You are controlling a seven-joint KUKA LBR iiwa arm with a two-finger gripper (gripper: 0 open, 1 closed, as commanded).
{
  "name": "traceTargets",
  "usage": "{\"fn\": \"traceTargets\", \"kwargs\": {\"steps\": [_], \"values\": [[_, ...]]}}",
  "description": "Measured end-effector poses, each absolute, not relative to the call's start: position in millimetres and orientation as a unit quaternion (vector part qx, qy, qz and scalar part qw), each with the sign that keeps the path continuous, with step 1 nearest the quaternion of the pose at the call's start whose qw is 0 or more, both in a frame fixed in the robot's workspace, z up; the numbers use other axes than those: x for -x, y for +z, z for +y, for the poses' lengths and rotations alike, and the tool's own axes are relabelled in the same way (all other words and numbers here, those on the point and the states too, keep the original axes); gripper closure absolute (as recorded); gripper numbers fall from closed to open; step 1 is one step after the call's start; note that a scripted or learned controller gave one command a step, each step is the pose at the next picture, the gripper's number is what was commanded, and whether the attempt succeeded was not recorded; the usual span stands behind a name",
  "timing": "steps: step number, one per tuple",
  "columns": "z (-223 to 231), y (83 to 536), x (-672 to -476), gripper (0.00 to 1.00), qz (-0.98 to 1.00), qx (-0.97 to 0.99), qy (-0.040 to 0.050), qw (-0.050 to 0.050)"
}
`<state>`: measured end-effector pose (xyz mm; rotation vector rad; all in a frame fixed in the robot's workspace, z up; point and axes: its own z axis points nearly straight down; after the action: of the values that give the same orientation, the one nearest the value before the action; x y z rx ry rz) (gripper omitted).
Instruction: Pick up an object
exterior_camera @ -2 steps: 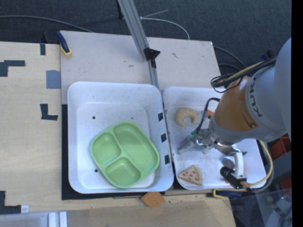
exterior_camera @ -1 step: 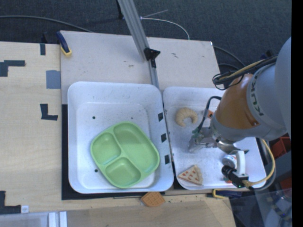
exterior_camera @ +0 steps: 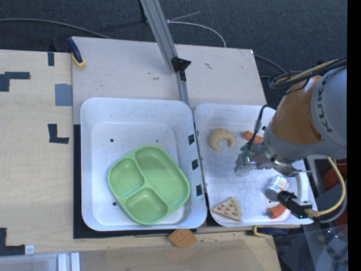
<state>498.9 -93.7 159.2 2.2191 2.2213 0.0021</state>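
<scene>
The left bin point(exterior_camera: 90, 151) holds a green tray point(exterior_camera: 148, 183) with three compartments, lying toward its near side. Just outside the bins, on the bench at the near edge, sits a small round cookie point(exterior_camera: 181, 237).

In the right bin point(exterior_camera: 225, 117) there are several candidates for the pick. A croissant point(exterior_camera: 221, 138) lies toward the far left of that bin, curled with its ends pointing to the right. A pizza slice point(exterior_camera: 227, 209) lies at the near left corner, well apart from the croissant. Farther right, a small orange piece point(exterior_camera: 251, 135) shows beside the arm's wrist, partly hidden by it, and an orange-red piece point(exterior_camera: 276, 211) lies at the near right by the bin's rim; what either one is, I cannot tell.

The gripper point(exterior_camera: 244, 165) hangs low over the middle of the right bin, between the croissant and the pizza slice and touching neither as far as the slanted view shows. Whether the pincer is wide or narrow cannot be told, since the metal end is small and blurred from above. Nothing is visible in it.

The step in hand looks like the approach: the arm is down in the bin but has no object. The croissant seems the nearest target, so the next move would call for shifting left and far, centring over its curved body, then closing and lifting. Its rounded shape may slip from a poor grip.
</scene>
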Motion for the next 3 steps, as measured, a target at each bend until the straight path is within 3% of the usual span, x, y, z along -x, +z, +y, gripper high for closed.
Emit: {"fn": "traceTargets", "kwargs": {"steps": [1, 2, 3], "values": [[-95.3, 213.7, -509.8, 1.0, 0.708, -0.706, 0.001, 0.002], [-95.0, 222.4, -509.7, 1.0, 0.707, -0.707, -0.0003, 0.0], [-46.3, 230.2, -533.5, 1.0, 0.709, -0.705, 0.0004, -0.001]]}}
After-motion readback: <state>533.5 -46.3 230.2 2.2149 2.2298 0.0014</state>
